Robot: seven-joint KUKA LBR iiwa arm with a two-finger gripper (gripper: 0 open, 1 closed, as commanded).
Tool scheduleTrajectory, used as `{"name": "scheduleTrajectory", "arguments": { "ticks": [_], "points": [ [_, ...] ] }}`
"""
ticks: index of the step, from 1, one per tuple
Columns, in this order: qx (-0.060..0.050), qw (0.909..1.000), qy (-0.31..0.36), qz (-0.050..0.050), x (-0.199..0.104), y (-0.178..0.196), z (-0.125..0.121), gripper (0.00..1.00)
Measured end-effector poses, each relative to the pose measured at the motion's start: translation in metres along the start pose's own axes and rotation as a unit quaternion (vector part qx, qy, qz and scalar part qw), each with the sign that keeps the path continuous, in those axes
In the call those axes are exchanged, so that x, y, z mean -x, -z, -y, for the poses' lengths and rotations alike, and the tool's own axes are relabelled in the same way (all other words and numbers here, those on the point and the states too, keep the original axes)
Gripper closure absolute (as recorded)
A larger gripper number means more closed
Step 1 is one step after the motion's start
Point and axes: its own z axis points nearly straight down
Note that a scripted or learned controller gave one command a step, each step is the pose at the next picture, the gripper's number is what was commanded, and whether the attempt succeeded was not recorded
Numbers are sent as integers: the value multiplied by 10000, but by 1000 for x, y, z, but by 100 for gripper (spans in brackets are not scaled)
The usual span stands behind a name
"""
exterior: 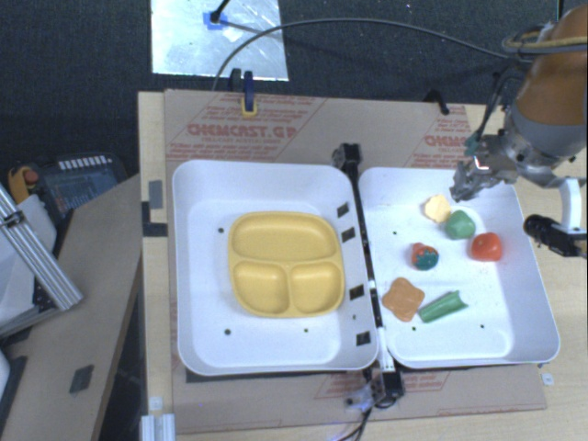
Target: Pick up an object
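at the far left a slanted aluminium rail (37,251) leans beside a small side table, and behind it sits a dark box with a row of pale keys (78,186). moving right from there, the desk (156,246) carries a left bin (197,246) with a yellow divided tray (283,263) lying flat in its middle, three compartments showing, nothing in them that i can make out. a black hinge strip (360,246) joins it to the right bin (524,338), and that bin is my landmark for the rest. near its front edge lie an orange flat piece (402,299) and, just to its right, a green long piece (441,306), whose long axis runs up toward the bin's right wall. nearer the middle of the bin sits a small red-and-teal piece (424,256). toward the bin's back, a yellow piece (437,209) touches a green round piece (460,224), with a red piece (486,246) just beyond. the end effector (464,186) hangs over the bin's back part, tips pointing down, just behind and above the yellow piece, so that piece looks the likeliest target and lies forward and a little left of the tips. i cannot tell how wide it stands; nothing is visibly held. behind the desk, dark carpet and a shiny foil sheet (216,26).
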Motion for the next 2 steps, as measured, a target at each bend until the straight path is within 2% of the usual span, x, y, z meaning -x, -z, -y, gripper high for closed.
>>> {"name": "scheduleTrajectory", "arguments": {
  "ticks": [1,2],
  "points": [
    [-15,10000,20,-9,-44,-11,1,100],
    [-14,10000,29,-11,-97,-7,-1,100]
  ]
}}
